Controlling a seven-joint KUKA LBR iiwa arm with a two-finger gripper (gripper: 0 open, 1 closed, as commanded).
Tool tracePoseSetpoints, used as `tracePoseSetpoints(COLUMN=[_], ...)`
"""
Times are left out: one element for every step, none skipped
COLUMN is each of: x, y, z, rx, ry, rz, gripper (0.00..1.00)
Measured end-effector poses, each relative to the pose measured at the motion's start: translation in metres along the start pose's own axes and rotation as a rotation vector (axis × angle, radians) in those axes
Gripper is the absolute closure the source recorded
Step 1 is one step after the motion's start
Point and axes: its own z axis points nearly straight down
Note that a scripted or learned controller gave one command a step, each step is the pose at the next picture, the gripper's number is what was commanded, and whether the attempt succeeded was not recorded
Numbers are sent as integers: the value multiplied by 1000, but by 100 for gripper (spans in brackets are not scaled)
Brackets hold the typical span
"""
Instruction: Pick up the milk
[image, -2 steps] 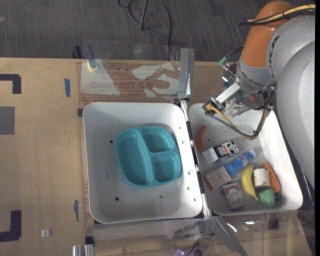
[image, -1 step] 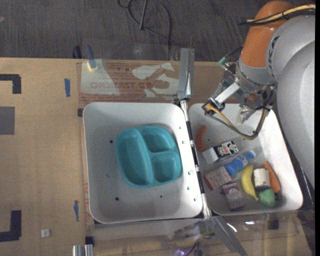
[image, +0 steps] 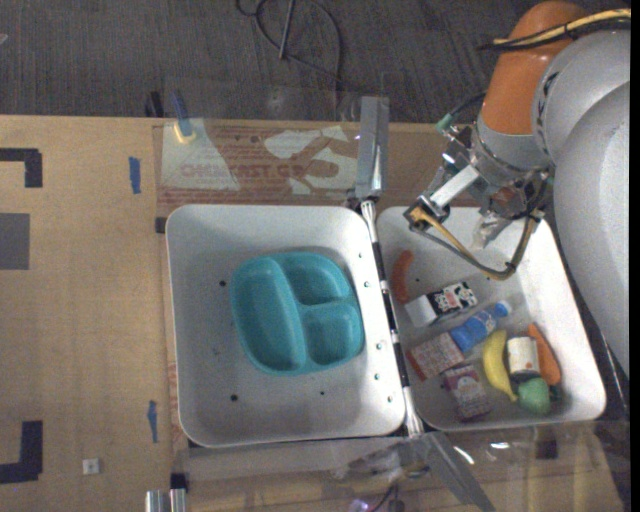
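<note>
The milk (image: 447, 300) is a small carton with black and white cow patches, lying on its side in the upper-left part of the right bin (image: 580, 330). My gripper (image: 494, 230) hangs over the far end of that bin, up and to the right of the milk and apart from it. Nothing shows between the gripper and the carton.
Around the milk in the right bin lie a red sausage (image: 402, 274), a blue bottle (image: 478, 326), a banana (image: 497, 363), a small can (image: 521, 355), a carrot (image: 546, 354), a green fruit (image: 535, 396) and two small boxes (image: 435, 355). The left bin (image: 200, 300) holds a teal divided plate (image: 297, 312).
</note>
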Motion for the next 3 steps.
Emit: tracePoseSetpoints(x=[-17, -14, -26], y=[-18, 24, -39], z=[38, 37, 38], rx=[2, -1, 3], ry=[-2, 1, -1], rz=[26, 189, 203], gripper=[0, 0, 0])
